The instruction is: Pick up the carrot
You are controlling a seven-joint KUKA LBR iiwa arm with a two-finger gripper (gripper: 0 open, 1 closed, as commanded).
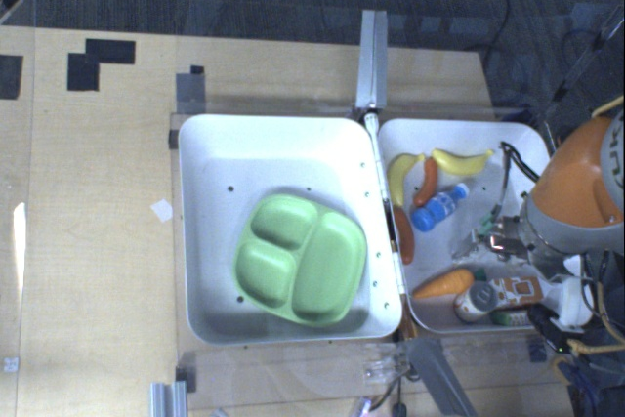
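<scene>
The carrot [444, 284] is orange and lies on its side near the front wall of the right bin [522, 137]. Its thick end points right, toward a small can [478, 300]. My gripper [491, 244] hangs over the middle of the right bin, a little above and to the right of the carrot and apart from it. The arm's orange band [581, 181] sits just behind the gripper at the right edge of the view.
The right bin also holds two yellow bananas [461, 161], an orange sausage [426, 181], a blue bottle [437, 207] and a red-brown sausage [404, 246] by the divider. A labelled bottle [515, 291] lies beside the can. A green divided plate [301, 258] rests in the left bin [210, 210].
</scene>
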